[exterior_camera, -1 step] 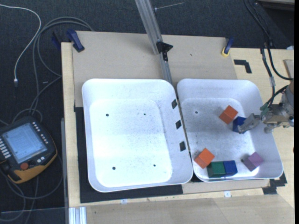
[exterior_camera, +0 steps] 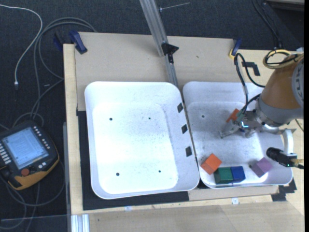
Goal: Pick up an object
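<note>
My gripper (exterior_camera: pixel 237 129) hangs low over the middle of the right bin (exterior_camera: pixel 207 93), its fingers spread open and nothing between them. A small orange-red piece (exterior_camera: pixel 234 114) lies just behind the gripper, partly hidden by it. Along the bin's front edge lie an orange block (exterior_camera: pixel 211 163), a green block (exterior_camera: pixel 223 175), a blue block (exterior_camera: pixel 237 173) and a purple block (exterior_camera: pixel 263 166). These are all in front of the gripper and apart from it.
The left bin (exterior_camera: pixel 96 105) sits beside the right one, with black clips (exterior_camera: pixel 184 128) along the shared wall. A metal post (exterior_camera: pixel 154 21) slants up from the back. A teach pendant (exterior_camera: pixel 24 151) and cables lie on the floor at left.
</note>
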`<action>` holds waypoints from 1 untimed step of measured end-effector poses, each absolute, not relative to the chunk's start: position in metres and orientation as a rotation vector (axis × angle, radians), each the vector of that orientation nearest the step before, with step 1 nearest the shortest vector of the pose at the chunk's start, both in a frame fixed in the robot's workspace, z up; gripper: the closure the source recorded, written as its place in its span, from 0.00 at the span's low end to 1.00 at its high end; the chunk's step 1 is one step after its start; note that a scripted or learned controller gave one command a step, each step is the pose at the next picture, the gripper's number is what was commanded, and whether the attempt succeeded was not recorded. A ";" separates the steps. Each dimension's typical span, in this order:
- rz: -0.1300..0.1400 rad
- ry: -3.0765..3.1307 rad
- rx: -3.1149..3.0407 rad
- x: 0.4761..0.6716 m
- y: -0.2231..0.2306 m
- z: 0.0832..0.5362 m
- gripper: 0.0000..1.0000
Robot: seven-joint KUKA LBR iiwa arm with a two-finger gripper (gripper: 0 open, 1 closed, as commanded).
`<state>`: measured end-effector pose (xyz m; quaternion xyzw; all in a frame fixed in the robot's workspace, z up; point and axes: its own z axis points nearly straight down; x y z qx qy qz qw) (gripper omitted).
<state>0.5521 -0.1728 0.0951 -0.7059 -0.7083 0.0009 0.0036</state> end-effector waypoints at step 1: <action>-0.003 -2.223 -2.218 0.553 -0.174 0.111 1.00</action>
